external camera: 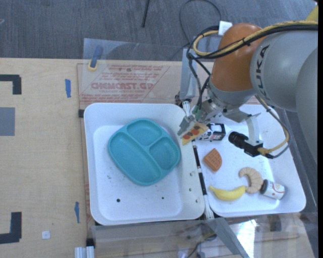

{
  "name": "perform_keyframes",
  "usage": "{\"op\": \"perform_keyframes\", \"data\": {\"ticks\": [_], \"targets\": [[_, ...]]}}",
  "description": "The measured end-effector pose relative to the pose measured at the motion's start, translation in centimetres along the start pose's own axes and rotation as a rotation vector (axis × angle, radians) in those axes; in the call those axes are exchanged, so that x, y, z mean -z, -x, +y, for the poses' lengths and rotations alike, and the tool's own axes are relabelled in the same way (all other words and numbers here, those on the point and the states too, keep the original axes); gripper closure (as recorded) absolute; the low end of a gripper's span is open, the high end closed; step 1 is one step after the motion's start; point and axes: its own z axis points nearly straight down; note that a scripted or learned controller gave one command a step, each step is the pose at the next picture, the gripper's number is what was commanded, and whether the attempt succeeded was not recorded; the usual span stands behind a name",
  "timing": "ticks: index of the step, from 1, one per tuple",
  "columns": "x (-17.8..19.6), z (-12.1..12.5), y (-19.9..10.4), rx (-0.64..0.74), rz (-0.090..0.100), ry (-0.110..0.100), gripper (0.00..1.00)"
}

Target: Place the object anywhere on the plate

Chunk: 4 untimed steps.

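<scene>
A pizza slice toy is seen pinched in the pincer, above the rim between the bins, at 3 o'clock of the teal divided plate. The hold looks marginal. A slip here would likely drop it beside the plate in the left bin.

A pale wooden bench fills the left and middle, its grain running lengthwise. Black squared marks sit near its left edge, and short strips of blue tape are stuck to it. A brown board with red lettering lies on the bench's far side. Beyond it, grey carpet floor runs across the top, crossed by a thin dark cable. Light is even, with soft shadows.
</scene>
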Motion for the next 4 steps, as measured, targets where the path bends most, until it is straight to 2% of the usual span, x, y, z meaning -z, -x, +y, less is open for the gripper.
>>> {"op": "perform_keyframes", "data": {"ticks": [1, 2, 3, 4], "targets": [[0.8, 0.1, 0.3, -0.005, -0.001, 0.001, 1.00], [0.8, 0.0, 0.3, -0.005, 0.000, -0.001, 0.00], [1.6, 0.1, 0.5, -0.009, -0.001, 0.000, 1.00], [-0.2, 3.0, -4.2, 0.110, -0.001, 0.000, 1.00]]}}
